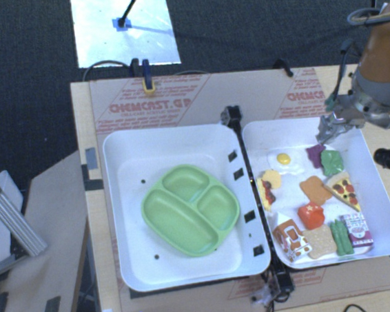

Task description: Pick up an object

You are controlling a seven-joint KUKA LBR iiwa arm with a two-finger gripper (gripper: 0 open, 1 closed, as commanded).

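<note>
A pale wooden bench (107, 112) carries a printed brown cardboard sheet (175, 98), and two shallow white plastic bins (122, 159) sit side by side on it.

We see two white bins, the left bin (128, 214) and the right bin (385, 218). The left one carries a pale green divided plate (190, 210). In the right we see a white fried egg with a yellow yolk (285, 161), a red tomato (311, 216), a purple piece (315, 153), a green piece (332, 162) and a yellow pizza slice with red dots (344, 190). Our arm (382, 56) is grey and orange. The tabletop (196, 96) is pale brown with red lettering.
</note>
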